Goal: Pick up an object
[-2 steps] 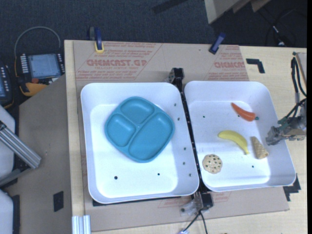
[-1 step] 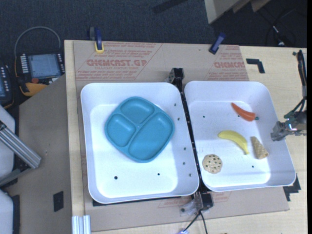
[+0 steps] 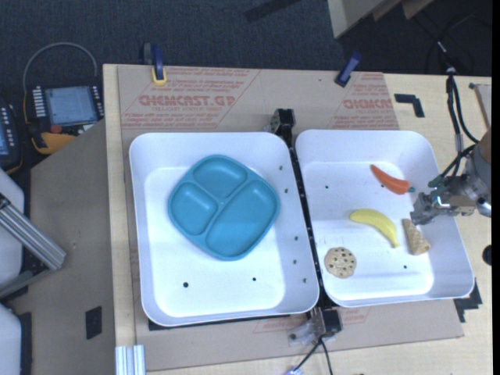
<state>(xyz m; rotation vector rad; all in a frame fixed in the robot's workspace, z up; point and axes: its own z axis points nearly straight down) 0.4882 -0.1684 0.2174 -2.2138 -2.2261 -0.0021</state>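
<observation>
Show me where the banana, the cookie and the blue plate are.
banana [image 3: 376, 225], camera view, middle of its curve.
cookie [image 3: 340, 262], camera view, centre of its top.
blue plate [image 3: 187, 180], camera view, its upper-left rim.

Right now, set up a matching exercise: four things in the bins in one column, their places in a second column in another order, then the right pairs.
Things:
1. blue divided plate
2. banana
3. cookie
4. carrot

Places:
A. right bin, front left part, near the divider
B. right bin, far part, beyond the banana
C. left bin, middle
D. right bin, middle, left of the brown piece of food

Pairs: 1-C, 2-D, 3-A, 4-B
</observation>
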